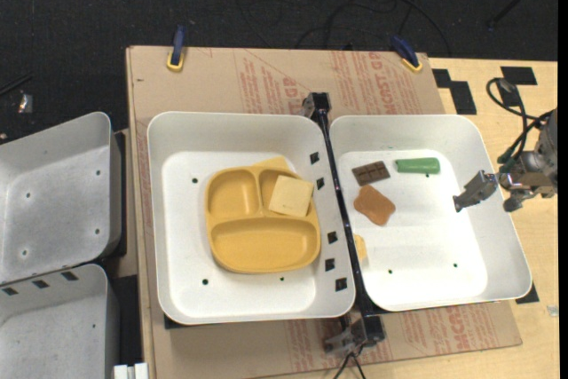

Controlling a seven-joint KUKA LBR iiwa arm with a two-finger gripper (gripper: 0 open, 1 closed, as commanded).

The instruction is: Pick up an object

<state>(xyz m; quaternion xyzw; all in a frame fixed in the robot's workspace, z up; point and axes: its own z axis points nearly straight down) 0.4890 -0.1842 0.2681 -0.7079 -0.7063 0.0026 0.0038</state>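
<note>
My gripper (495, 194) hovers at the right rim of the right bin (444, 275), open with nothing between its fingers. In that bin lie a green block (416, 165) at the back, a dark brown bar (370, 172) to its left, and an orange-brown lump (374, 206) just in front of the bar. A small yellow piece (358, 246) is tucked against the bin's left wall. All of these lie well to the left of the gripper.
The left bin (177, 280) holds a yellow divided tray (257, 240) with a pale yellow block (290, 195) in its back right compartment. A black divider (335, 200) runs between the bins. Cables (515, 102) hang at the far right.
</note>
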